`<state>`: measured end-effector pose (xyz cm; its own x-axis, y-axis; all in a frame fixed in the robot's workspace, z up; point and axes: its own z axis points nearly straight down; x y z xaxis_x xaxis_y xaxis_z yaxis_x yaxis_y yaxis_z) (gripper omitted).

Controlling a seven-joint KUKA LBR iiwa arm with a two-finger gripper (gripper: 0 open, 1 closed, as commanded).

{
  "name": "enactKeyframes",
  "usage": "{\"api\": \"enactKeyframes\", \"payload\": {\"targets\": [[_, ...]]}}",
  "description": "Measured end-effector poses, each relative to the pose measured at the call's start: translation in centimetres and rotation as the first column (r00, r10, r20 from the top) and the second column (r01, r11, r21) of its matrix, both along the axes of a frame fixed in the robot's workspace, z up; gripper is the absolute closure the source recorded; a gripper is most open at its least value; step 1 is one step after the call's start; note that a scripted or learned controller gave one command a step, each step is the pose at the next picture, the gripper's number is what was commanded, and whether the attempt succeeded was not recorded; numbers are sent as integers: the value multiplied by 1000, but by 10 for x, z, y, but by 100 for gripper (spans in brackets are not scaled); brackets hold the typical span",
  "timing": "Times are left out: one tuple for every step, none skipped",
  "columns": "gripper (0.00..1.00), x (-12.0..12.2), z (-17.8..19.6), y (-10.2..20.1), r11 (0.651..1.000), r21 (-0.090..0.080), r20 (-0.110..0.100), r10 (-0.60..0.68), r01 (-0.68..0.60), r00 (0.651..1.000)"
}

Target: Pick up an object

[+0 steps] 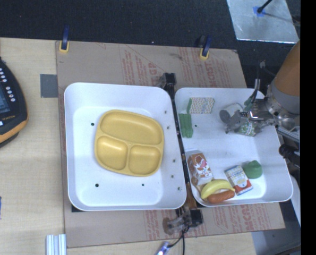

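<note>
My gripper (pixel 233 120) is down in the far right part of the right bin (pixel 269 195), with the arm reaching in from the right edge. A small pale greenish object (pixel 249 128) lies right against the gripper; whether it is held is unclear. Other objects lie loose in this bin: a checkered packet (pixel 202 105) and a green strip (pixel 185 125) at the left. A snack packet (pixel 199 167), a banana (pixel 217 186), an orange-red sausage shape (pixel 220 197), a small carton (pixel 238 178) and a green lump (pixel 253 169) lie along the front.
The left bin (pixel 78 190) holds a yellow divided plate (pixel 129 142). A teach pendant (pixel 1 102) rests on the bench at the far left. Clamps (pixel 204 47) pin the cardboard sheet at the back.
</note>
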<state>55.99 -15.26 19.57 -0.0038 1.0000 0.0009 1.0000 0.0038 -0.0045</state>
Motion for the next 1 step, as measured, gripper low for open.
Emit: {"api": "enactKeyframes", "payload": {"targets": [[0,57,-84,-10,1000,-11,20,1,-1,1000]]}}
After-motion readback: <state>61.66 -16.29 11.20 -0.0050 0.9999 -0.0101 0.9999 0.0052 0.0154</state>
